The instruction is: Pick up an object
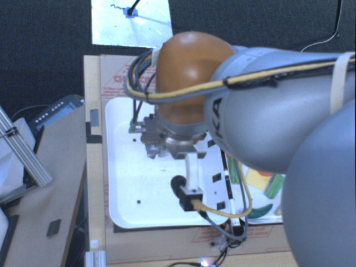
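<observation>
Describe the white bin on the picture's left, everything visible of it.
The bin is a shallow white tray, smooth and plastic-looking, with rounded corners and a low rim. It lies flat on a brown printed sheet. A few small dark specks dot its floor. The arm hangs over its side toward the picture's right, hiding it.

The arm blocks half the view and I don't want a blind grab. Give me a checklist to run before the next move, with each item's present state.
1. Hand above a bin: ok, it is over the left bin.
2. Target under the hand: not ok, the visible floor there has just tiny dark specks.
3. Objects available: ok, a yellow item and a green item lie in the right bin.
4. Those items in full sight: not ok, the arm covers most of them.
5. Hand holding something: cannot tell.
</observation>
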